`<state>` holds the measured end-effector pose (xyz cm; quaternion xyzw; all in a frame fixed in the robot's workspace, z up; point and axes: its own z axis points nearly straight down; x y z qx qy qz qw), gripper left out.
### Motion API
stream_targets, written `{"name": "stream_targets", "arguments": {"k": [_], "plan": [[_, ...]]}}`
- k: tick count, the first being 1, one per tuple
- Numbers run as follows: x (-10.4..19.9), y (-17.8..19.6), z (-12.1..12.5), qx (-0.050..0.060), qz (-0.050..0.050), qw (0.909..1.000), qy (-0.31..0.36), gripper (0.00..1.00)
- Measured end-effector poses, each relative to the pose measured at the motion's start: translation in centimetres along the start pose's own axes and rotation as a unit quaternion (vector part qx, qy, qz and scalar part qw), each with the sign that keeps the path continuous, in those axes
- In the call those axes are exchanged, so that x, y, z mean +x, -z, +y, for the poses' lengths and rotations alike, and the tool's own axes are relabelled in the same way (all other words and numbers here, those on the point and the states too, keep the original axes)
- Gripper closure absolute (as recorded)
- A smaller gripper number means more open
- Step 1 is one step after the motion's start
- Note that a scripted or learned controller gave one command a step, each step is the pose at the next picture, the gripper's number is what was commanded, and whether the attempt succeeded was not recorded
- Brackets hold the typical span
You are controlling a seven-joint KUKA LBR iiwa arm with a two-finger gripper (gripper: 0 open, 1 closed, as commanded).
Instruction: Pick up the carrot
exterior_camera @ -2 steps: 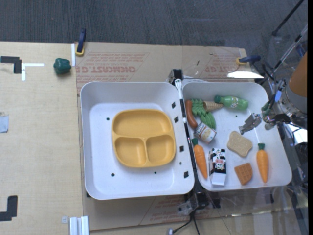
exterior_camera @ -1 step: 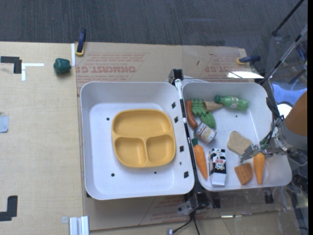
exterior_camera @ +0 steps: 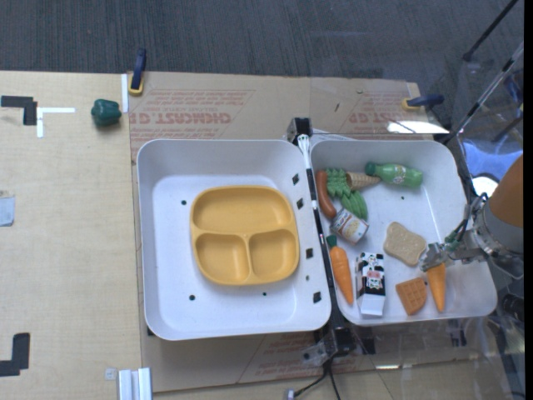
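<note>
1. Our gripper [exterior_camera: 435, 259] sits over the right bin [exterior_camera: 456, 167] near its right wall, with its tips at the top of a carrot [exterior_camera: 436, 287]; we cannot tell how its tips are set.
2. We see that carrot lying by the bin's front right corner, just beside a waffle-patterned cracker [exterior_camera: 411, 295].
3. We see a second carrot [exterior_camera: 341, 273] along the bin's left wall, next to a milk carton [exterior_camera: 371, 283].
4. We find a yellow divided plate [exterior_camera: 245, 233] in the middle of the left bin [exterior_camera: 158, 298].
</note>
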<state>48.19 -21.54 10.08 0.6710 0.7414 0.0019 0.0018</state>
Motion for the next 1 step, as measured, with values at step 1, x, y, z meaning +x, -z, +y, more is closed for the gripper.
{"name": "stream_targets", "arguments": {"k": [1], "plan": [[5.86,3.84,2.9,0.002,-0.001,0.9981,-0.062,1.0]]}}
